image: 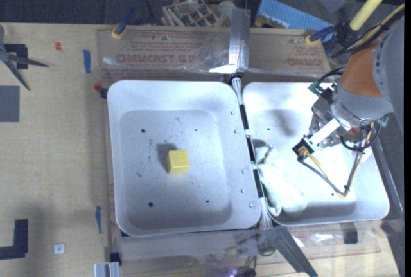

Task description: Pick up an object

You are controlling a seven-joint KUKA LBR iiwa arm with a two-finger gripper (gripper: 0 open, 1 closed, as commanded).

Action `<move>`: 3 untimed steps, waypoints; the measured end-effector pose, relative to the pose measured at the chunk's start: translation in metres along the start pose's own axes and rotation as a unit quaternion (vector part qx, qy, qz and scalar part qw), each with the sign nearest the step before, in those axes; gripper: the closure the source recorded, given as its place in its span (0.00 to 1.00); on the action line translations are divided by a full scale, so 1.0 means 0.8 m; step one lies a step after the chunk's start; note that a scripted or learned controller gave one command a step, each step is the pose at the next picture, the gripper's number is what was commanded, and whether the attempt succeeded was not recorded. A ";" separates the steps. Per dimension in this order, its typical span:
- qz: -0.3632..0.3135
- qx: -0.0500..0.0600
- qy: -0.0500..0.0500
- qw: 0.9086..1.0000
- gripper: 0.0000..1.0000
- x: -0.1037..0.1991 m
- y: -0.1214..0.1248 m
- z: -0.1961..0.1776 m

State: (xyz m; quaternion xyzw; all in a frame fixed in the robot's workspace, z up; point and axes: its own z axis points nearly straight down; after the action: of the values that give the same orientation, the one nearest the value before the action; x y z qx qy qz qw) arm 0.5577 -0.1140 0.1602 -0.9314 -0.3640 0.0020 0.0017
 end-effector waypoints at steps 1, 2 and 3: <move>0.230 -0.001 0.001 0.973 1.00 0.073 0.012 -0.031; 0.249 -0.002 0.002 0.969 1.00 0.027 0.097 0.091; 0.265 -0.001 0.003 0.964 1.00 0.046 0.000 0.089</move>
State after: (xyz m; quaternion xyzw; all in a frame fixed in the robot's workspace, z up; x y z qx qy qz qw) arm 0.5844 -0.0892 0.0890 -0.9946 -0.1040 -0.0009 0.0014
